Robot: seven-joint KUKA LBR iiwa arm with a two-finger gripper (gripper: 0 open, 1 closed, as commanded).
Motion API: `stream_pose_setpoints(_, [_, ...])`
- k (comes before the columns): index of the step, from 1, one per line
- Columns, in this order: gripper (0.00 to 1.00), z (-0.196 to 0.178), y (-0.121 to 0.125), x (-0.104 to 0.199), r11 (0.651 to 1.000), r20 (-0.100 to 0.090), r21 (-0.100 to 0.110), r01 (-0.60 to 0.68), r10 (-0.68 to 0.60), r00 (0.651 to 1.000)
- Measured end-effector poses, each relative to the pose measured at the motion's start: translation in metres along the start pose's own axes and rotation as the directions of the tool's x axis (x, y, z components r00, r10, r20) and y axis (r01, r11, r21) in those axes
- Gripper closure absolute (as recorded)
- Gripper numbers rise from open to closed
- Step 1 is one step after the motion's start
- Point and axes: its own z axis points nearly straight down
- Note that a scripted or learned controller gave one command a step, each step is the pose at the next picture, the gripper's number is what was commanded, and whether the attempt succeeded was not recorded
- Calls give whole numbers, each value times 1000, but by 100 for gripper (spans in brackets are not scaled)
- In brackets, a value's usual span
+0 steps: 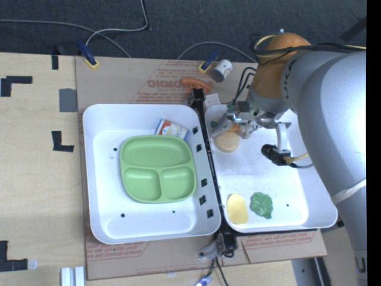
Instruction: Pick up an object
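Arm comes in from the right, gripper point(233, 124) low in the far-left corner of the right bin point(297, 219), right above a tan round object point(227, 142), maybe a bread roll or cookie. Looks like the pick target, judging from how the wrist sits directly over it. Can't tell whether the gripper is spread or pressed together; the metal parts are too cluttered and partly hidden by the wrist. Nothing is visibly pinched, so no hold claimed.

The tan object lies near the divider wall between the bins, so little room on that side; a finger could clip the rim. More open floor toward the middle of the right bin.

Other items in the right bin: a yellow oval piece point(237, 208) and a green leafy lump point(261, 204) at the near edge, side by side, well apart from the gripper. Easy picks too, free space around both.

Left bin point(95, 177) has a green divided tray point(158, 167) taking the centre, a small printed carton point(172, 128) tucked against its far edge.
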Motion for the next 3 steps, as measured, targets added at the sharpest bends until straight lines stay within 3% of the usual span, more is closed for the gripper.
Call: stream_pose_setpoints(3, [0, 0, 0, -3, 1000, 1, 0, 0, 0, 1000])
